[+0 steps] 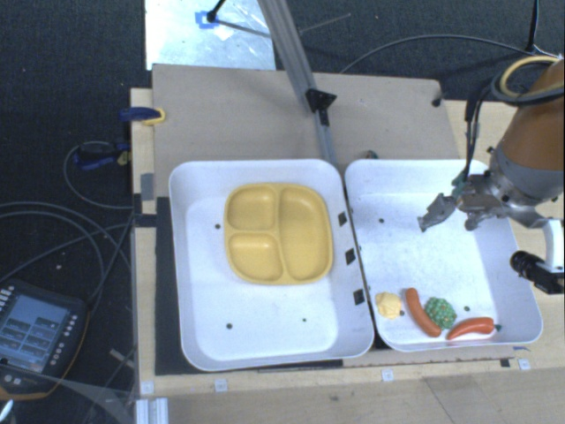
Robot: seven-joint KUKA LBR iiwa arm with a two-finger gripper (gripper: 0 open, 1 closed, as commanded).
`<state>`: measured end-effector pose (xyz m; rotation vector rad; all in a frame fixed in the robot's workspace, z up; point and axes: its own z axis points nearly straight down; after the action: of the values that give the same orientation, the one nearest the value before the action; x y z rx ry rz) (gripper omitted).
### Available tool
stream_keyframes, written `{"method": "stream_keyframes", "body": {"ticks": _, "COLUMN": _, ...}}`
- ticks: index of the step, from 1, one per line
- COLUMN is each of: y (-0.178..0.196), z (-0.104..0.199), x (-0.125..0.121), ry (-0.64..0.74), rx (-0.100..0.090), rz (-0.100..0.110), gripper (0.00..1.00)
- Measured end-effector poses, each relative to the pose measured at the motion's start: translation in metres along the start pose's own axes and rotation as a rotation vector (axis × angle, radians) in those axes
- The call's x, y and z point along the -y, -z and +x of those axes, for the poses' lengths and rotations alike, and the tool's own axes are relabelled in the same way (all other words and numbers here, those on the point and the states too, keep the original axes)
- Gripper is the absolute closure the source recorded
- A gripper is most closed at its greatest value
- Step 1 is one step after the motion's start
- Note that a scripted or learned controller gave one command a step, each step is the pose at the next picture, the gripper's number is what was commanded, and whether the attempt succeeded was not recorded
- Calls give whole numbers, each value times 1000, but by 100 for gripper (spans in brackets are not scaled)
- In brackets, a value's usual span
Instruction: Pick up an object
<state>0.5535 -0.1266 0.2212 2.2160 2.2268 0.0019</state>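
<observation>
Four small toys are lying at the near edge of the right bin [494, 263]: a yellow piece [388, 305], two sausages [421, 312], a green piece [440, 310]. My gripper [452, 212] is hanging open above the bin's far part, holding nothing.

A pale wooden bench [265, 117] stands on dark carpet [62, 51], seen from above at a slant. A bright, shiny patch of floor [190, 16] lies beyond the bench's far edge, with a grey pole [287, 38] slanting across it. Black cables [62, 228] loop over the carpet at the left, near a handheld control pad [35, 329] with a lit screen.
</observation>
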Motion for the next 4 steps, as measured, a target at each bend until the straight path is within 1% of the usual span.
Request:
{"method": "stream_keyframes", "body": {"ticks": 1, "y": 0, "z": 0, "x": 0, "ry": -2, "rx": 0, "rz": -1, "gripper": 0}}
{"method": "stream_keyframes", "body": {"ticks": 2, "y": -63, "z": 0, "x": 0, "ry": -5, "rx": 0, "rz": 5, "gripper": 0}}
{"method": "stream_keyframes", "body": {"ticks": 3, "y": -110, "z": -5, "x": 8, "ry": -5, "rx": 0, "rz": 5, "gripper": 0}}
{"method": "stream_keyframes", "body": {"ticks": 4, "y": -132, "z": -5, "x": 8, "ry": -5, "rx": 1, "rz": 2, "gripper": 0}}
